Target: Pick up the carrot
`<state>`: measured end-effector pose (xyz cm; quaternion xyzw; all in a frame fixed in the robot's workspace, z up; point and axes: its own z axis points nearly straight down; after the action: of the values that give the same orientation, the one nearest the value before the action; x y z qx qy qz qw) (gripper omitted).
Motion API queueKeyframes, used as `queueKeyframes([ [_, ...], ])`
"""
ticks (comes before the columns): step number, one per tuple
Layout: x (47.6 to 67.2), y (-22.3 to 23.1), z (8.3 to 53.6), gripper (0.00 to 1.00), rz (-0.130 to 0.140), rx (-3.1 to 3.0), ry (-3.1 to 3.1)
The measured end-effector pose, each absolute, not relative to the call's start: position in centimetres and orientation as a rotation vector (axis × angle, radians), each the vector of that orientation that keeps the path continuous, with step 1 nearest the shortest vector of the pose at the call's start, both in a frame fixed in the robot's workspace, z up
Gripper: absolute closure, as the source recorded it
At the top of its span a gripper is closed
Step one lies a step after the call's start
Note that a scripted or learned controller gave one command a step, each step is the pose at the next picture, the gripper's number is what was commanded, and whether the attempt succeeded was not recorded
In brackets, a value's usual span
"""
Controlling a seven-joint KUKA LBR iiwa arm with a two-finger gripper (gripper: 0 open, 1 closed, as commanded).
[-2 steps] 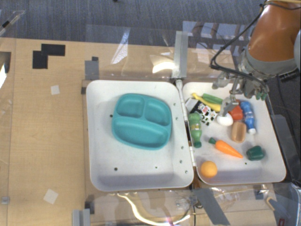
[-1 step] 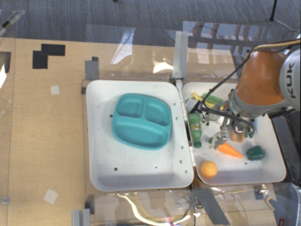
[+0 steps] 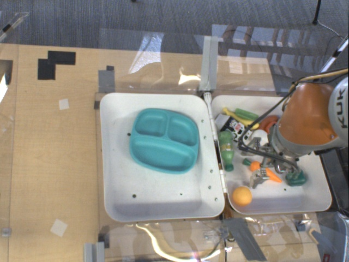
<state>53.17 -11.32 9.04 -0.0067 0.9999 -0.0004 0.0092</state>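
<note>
Claw sits low in the right bin over the small orange carrot, its grip state indiscernible; round orange ball nearby.

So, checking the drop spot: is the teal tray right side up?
Yes. The teal tray lies flat in the left bin, compartments facing up.

The grey arm with its orange band reaches in from the right and bends downward at the wrist. Its two-finger gripper hangs low, pointing down and to the left, with dark linkages and cables crossing in front of it.
</note>
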Motion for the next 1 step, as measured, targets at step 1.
queueKeyframes([
  [1, 53.55, -11.24, 10.36, 1.0, -0.004, -0.03, 3.114],
])
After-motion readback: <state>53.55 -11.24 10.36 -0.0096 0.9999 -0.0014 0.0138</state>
